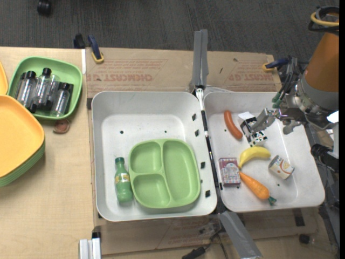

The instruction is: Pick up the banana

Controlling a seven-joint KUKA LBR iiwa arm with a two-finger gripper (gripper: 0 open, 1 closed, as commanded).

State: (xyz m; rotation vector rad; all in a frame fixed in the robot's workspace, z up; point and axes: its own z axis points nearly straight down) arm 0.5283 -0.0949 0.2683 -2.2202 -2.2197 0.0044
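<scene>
The yellow banana (254, 155) lies in the right bin (302, 196), near its middle, curved with its ends pointing down. My gripper (255, 130) hangs just beyond the banana, a little toward the bin's far side, and points down into the bin. Its fingers stand open with nothing between them. The arm's orange band (325, 63) comes in from the right.
Around the banana lie a red sausage (233, 124), a pink box (229, 171), a carrot (254, 185) and a small carton (281, 167). The left bin (105, 117) holds a green divided plate (163, 172) and a green bottle (123, 179). Orange plates (19, 139) and a tray of bottles (46, 88) sit far left.
</scene>
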